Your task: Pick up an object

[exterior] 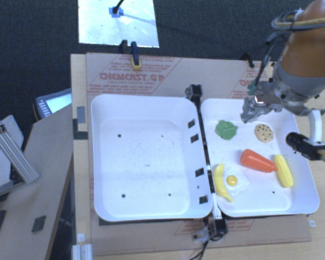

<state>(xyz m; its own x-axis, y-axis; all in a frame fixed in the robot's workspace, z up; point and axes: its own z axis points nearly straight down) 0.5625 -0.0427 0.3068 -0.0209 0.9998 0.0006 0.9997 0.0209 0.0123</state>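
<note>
The right bin point(298, 202) holds a green leafy piece point(226, 129), a speckled cookie point(264, 132), an orange carrot point(257, 161), a yellow corn cob point(283, 170), a banana point(220, 181) and a fried egg point(233, 181). My gripper point(250, 112) hangs over the back of the right bin, between the green piece and the cookie and slightly behind both. Nothing shows between its tips.
The left bin point(105, 110) sits beside the right one, with black clips point(195, 138) along the shared wall. A black fixture point(303, 144) juts in at the right bin's right rim. A yellow-blue clamp point(135, 56) stands behind the bins.
</note>
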